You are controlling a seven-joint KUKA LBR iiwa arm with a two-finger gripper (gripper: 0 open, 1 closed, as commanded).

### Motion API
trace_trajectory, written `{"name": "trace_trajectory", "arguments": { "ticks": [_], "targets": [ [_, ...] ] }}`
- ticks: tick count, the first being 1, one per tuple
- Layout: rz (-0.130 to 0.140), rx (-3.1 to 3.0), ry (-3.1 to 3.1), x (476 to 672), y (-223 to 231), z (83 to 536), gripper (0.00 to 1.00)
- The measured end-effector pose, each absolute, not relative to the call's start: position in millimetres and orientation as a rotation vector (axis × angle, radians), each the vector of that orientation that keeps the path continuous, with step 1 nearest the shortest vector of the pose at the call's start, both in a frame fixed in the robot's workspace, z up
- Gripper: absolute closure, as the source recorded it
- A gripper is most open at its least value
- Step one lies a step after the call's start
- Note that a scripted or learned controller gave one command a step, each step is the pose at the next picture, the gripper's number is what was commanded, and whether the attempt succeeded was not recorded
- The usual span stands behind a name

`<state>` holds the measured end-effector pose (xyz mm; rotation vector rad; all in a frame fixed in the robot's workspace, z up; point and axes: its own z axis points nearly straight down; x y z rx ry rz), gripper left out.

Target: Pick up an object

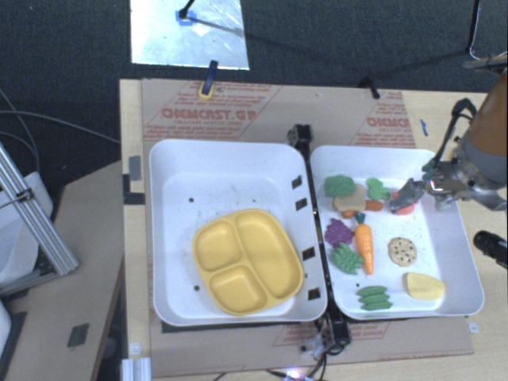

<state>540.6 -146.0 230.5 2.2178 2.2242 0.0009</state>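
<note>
Nearest me, the green pea pod lies well below my tool. I cannot tell the tool's state; it hovers at an orange-red toy piece in the right bin. I'd judge it light, stiff, slippery plastic; pinch across its middle.

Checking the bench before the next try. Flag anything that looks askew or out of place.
The yellow tray lies skewed in the left bin, its sides at a slant to the walls. In the right bin, the toy foods lie loose; the carrot is on its side. No spill or damage shows.
</note>
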Motion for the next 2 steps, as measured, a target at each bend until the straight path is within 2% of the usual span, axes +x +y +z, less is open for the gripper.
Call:
{"name": "trace_trajectory", "arguments": {
  "ticks": [1, 2],
  "targets": [
    [-0.001, 2.215, 2.239, 503.1, -61.2, 181.6, 0.0],
    [-0.004, 2.223, 2.222, 525.4, -93.9, 120.1, 0.0]
  ]
}}
